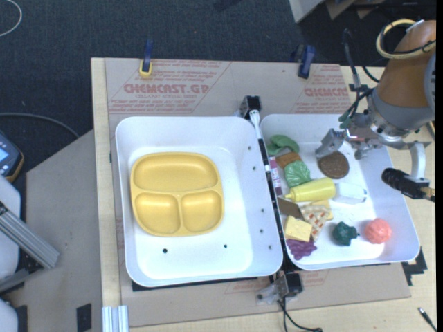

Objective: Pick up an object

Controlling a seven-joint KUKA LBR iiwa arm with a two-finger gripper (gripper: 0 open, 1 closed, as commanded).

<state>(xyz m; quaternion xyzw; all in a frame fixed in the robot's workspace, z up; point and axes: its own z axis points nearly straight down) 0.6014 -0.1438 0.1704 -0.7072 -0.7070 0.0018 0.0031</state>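
Observation:
My gripper (344,147) hangs over the back of the right bin (405,216), its two fingers spread apart and nothing between them. A brown round disc (334,165) lies just in front of and below the fingertips. Beside it to the left lie a green leaf (282,144), a small brown block (289,160) and a green pepper-like piece (297,174). A yellow bottle (312,190) lies across the bin's middle, with a white piece (352,194) to its right.
Toward the right bin's front are a waffle piece (319,217), a yellow wedge (297,229), a purple piece (302,247), a dark green lump (344,233) and a pink ball (377,231). The left bin (239,251) holds a yellow divided plate (177,192).

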